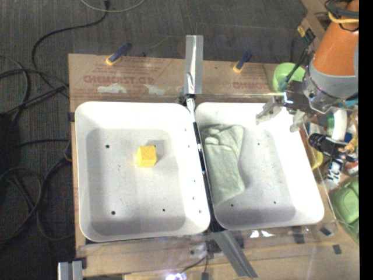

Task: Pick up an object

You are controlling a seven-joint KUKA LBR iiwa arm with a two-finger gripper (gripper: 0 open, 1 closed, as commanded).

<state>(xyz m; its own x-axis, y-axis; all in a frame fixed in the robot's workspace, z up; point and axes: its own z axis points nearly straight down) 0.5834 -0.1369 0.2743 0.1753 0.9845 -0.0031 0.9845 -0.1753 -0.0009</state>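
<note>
A small yellow block point(147, 156) lies in the left bin point(93, 127), a little above its middle. A pale green cloth point(226, 159) lies crumpled along the left side of the right bin point(291, 197). My gripper point(282, 115) hangs over the far right corner of the right bin, its two fingers spread apart with nothing between them. It is well to the right of the cloth and far from the block.
A metal post point(193, 63) stands at the back between the bins. Two blue-and-yellow clamps point(118, 53) hold the cardboard sheet at the back. Green and mixed clutter point(341, 150) crowds the bench's right edge. Cables lie on the floor to the left.
</note>
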